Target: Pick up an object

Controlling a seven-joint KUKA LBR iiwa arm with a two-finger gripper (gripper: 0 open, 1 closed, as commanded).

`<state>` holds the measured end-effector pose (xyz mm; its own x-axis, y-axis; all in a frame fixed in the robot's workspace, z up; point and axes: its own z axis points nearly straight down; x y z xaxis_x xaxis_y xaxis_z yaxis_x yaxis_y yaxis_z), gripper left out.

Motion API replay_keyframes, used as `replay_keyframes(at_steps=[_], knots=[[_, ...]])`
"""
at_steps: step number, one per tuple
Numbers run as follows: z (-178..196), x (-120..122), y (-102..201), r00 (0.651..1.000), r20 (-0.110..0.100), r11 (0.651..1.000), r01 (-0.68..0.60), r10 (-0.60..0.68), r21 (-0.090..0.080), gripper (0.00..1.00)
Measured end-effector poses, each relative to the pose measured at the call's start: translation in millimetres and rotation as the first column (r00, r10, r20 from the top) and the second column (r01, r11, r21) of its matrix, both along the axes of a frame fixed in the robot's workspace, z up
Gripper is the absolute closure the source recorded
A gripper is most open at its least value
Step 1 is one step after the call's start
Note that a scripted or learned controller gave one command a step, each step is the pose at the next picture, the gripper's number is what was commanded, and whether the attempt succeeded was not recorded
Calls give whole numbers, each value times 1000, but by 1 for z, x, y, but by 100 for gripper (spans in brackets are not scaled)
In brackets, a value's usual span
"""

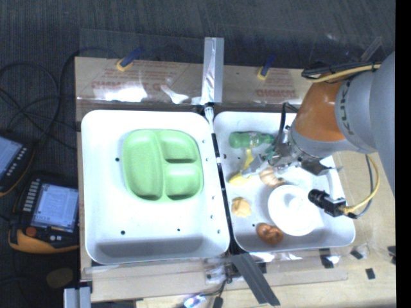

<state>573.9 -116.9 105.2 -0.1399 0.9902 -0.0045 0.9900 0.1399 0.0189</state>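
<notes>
A dark carpeted floor surrounded the wooden bench, and two shallow white bins sat side by side on it, cables and a small screen device trailing off at the left edge of the frame.

Down in the right bin, the gripper hung low over the clutter just above the frame's centre-right; whether it was open or closed could not be told from this angle, and nothing showed as held. The grey arm with its orange band came in from the upper right.

Right beside the gripper lay the candidates: a green bottle to its left near the bin's top wall, a yellow banana-like piece below that, and a pale rounded item just under the tool. Further down sat a white round dish, a small tan lump at the bin's left wall, and a brown rounded object near the bottom.

Over in the left bin, a green divided tray lay alone.

The risks looked plain enough. The pieces were crowded, so a closing grip could catch two or nudge one aside. The bottle looked smooth and could roll or squirt out. The black cable fitting dangling over the dish might snag.
</notes>
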Motion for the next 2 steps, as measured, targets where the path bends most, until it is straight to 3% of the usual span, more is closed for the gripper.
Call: replay_keyframes(at_steps=[1,2], knots=[[-6,24,-42,996,8,996,-86,86,-1,0],[-15,-12,-36,985,-6,985,-174,174,-7,0]])
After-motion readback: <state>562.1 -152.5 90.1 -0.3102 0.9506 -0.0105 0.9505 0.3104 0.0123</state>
